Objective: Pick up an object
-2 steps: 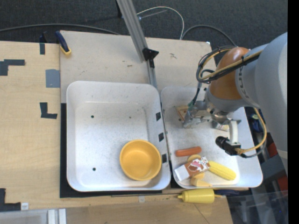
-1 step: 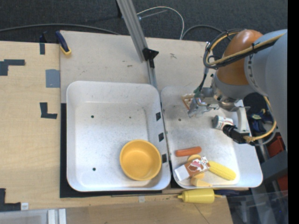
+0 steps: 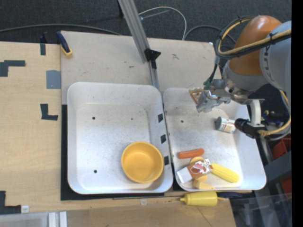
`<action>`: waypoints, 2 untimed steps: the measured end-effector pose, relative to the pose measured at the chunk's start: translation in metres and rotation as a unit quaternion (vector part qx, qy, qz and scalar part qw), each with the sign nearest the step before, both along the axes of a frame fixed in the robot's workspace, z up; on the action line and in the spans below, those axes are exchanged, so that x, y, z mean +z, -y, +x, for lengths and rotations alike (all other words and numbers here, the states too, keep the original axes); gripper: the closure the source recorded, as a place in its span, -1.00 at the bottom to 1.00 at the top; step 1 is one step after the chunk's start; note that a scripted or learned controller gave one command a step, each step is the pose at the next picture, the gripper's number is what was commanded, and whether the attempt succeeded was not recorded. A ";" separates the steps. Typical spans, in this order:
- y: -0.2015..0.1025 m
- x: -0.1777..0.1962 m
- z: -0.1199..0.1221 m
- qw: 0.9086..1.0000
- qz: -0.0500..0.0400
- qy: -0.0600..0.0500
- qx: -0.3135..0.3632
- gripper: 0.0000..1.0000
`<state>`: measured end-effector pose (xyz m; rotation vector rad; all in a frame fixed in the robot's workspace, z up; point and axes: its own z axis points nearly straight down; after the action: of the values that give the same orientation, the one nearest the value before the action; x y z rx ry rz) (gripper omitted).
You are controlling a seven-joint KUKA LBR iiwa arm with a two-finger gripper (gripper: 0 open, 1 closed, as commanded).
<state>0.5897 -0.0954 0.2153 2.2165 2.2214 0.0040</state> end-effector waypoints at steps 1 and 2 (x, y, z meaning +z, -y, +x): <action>0.000 0.027 0.001 1.000 0.000 -0.001 0.000 1.00; -0.052 0.014 0.000 1.000 0.001 -0.004 0.002 1.00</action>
<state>0.5898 -0.0436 0.2288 2.2173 2.2299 -0.0022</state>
